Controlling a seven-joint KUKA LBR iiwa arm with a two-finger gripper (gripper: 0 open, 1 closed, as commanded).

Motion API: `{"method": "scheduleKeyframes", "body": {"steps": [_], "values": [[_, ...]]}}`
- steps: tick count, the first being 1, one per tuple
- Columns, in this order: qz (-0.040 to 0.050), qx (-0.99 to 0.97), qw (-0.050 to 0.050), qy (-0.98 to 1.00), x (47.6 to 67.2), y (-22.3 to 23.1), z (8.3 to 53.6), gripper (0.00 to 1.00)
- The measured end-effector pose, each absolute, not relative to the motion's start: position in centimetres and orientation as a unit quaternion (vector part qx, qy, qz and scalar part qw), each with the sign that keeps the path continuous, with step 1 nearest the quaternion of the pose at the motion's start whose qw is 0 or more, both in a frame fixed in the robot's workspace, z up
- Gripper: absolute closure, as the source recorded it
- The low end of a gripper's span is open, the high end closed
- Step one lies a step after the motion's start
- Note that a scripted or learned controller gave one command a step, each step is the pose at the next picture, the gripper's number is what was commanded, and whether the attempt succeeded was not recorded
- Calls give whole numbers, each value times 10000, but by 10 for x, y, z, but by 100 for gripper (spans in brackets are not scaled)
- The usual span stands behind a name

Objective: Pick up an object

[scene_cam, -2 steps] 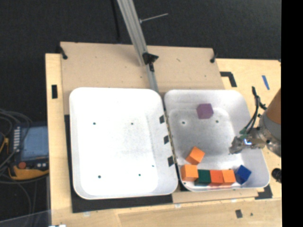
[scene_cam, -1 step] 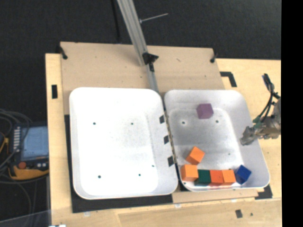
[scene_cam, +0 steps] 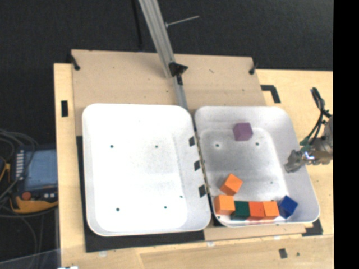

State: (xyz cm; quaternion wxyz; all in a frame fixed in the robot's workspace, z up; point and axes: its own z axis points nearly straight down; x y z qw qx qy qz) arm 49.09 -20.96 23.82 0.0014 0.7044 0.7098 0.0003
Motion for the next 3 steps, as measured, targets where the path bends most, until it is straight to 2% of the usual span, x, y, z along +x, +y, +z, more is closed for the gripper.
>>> {"method": "scheduleKeyframes", "body": {"steps": [2, 3], "values": [[9, 7045, 12, 7097, 525, -120, 233, 100], [5, 7045, -3, 7097, 532, -64, 225, 100]]}}
